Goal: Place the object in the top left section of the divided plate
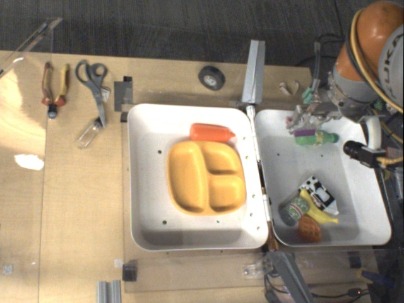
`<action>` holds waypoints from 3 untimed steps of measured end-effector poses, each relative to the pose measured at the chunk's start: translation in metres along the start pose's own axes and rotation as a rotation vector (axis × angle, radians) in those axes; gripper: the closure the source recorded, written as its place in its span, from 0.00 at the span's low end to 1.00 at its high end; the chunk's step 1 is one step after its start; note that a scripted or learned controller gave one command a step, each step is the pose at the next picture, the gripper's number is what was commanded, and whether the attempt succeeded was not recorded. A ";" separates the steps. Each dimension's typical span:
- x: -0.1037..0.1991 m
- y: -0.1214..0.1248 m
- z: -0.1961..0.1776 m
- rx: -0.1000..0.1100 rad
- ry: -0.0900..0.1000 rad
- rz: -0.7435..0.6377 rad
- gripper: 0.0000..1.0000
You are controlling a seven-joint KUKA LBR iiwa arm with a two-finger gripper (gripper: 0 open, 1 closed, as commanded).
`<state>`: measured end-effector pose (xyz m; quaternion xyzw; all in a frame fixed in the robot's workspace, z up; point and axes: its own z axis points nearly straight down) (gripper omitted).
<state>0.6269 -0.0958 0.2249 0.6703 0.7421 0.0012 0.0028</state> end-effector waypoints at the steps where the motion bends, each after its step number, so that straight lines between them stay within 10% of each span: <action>1: 0.070 0.013 0.035 0.002 0.001 -0.033 1.00; 2: 0.165 -0.022 0.039 -0.001 0.004 -0.242 1.00; 3: 0.164 -0.022 0.039 -0.001 0.003 -0.241 0.00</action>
